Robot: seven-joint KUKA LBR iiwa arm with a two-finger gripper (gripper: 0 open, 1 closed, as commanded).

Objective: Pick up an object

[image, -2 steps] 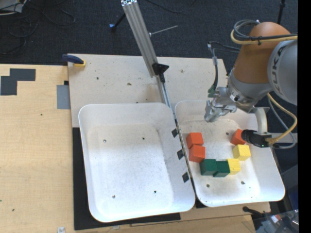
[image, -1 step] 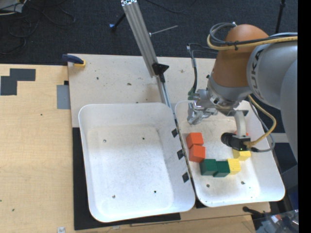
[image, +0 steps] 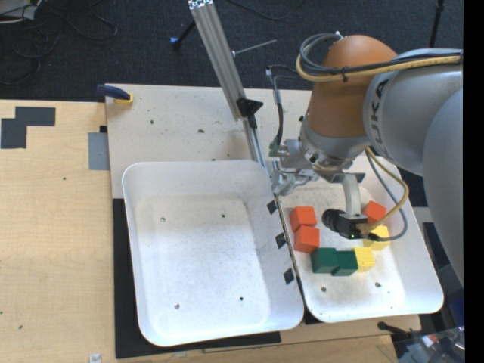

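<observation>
Green blocks (image: 335, 261) sit crowded; centre the claw (image: 291, 172), grip state unclear, over the freer upper orange block (image: 304, 216) before descending.

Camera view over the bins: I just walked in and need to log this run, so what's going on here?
The grey arm reaches in from the right and hangs over the right bin, next to the left bin. Near its wrist lie two orange blocks, two green blocks, yellow blocks and another orange block, clustered on the bin floor. No block can be seen in its grasp, so the pick is not yet done.
</observation>
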